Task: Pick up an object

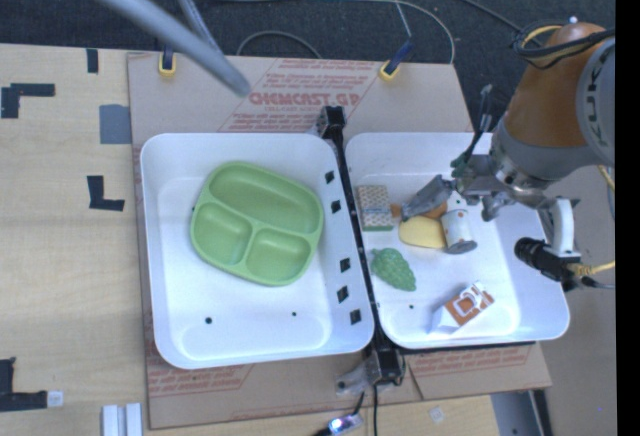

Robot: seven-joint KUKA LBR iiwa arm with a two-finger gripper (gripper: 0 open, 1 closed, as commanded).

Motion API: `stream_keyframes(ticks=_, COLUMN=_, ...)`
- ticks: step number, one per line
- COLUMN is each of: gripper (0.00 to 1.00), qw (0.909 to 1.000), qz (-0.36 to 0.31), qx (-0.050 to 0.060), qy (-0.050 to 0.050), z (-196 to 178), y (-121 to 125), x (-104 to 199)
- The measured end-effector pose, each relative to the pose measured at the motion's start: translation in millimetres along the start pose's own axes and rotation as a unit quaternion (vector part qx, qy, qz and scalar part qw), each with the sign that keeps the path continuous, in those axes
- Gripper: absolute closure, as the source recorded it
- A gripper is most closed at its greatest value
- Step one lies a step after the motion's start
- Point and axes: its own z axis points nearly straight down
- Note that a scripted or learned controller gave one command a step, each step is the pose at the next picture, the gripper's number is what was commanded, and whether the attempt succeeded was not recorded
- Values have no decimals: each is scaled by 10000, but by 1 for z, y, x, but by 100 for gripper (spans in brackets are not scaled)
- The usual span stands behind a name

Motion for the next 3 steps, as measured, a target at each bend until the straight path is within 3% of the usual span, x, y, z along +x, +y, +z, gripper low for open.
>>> stream_keyframes(ticks=1, gripper=0, qw=10000, qz=-18, qx=-70, qy=-9, z=-8, y=3, x=0)
stream_keyframes(ticks=2, gripper=0, qw=10000, qz=-11, qx=-54, qy=-13, z=53, y=6, x=-6)
stream_keyframes(ticks=3, gripper=0, qw=9999, qz=-26, qx=-139, qy=-14, z=88, y=13, x=3)
